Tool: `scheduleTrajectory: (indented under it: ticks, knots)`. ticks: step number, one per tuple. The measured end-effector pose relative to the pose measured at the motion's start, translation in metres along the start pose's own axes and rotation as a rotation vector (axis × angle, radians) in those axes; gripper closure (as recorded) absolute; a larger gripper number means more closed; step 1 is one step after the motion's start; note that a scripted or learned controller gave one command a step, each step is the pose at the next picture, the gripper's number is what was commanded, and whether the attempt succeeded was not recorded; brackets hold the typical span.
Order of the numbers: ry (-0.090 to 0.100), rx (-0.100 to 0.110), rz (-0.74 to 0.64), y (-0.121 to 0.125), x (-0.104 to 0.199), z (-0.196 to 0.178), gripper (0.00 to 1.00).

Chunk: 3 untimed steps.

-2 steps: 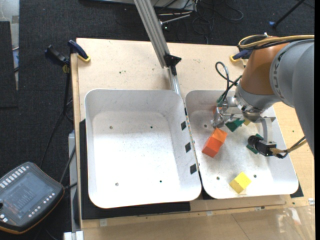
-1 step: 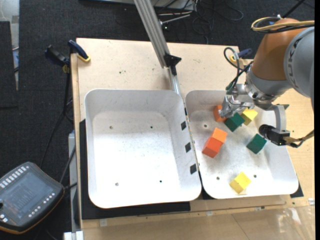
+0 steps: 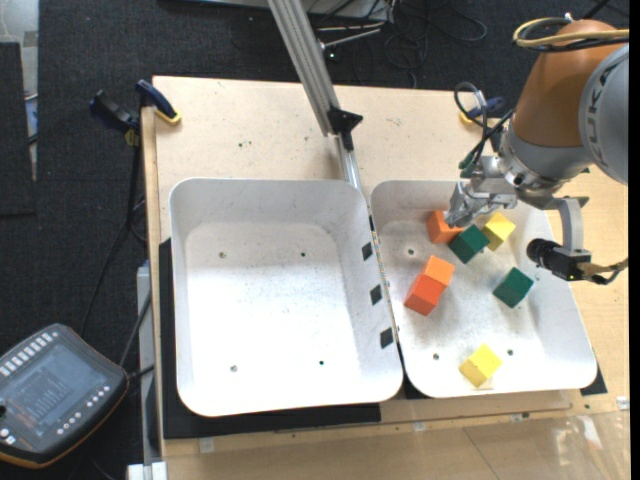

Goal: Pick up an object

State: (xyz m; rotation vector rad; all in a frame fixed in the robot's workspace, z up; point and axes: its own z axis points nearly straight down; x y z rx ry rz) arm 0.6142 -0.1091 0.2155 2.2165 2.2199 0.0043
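Six matte cubes [image 3: 430, 283] in a smooth, speckled white bin [image 3: 560, 353].

The grey KUKA arm with its orange band [image 3: 560, 78] reaches in from the right, its wrist bent downward over the right-hand shallow white bin [image 3: 570, 353]. The metal two-finger gripper [image 3: 462, 218] points down and to the left, low above the far part of that bin.

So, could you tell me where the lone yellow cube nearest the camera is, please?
The yellow cube lies in the right bin, near its front edge, below the orange block.
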Motion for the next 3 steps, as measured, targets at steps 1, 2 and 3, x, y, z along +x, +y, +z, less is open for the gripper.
scheduleTrajectory:
  ticks: [1,2,3]
  knots:
    - [0.004,0.007,-0.006,-0.007,0.054,0.006,1.0]
    - [0.002,0.003,-0.006,-0.004,0.101,-0.004,1.0]
    - [0.003,0.002,-0.007,-0.005,0.155,-0.019,1.0]
